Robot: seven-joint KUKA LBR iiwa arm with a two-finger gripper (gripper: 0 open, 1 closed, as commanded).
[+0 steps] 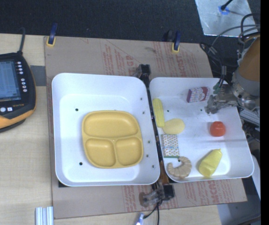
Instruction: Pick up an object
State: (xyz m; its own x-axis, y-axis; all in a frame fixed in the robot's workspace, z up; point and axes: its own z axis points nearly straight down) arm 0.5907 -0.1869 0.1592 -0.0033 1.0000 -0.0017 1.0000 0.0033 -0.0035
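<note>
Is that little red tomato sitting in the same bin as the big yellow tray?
No, the tomato lies in the right bin, while the yellow divided tray sits in the left bin.

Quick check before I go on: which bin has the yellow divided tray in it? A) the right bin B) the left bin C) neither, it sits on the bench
B: the yellow divided tray lies flat inside the left bin, while the right bin holds the small items.

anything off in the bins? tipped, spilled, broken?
Nothing stands out. The yellow tray lies flat in the left bin; the tomato and small can lie apart in the right bin, beside the gripper.
</note>
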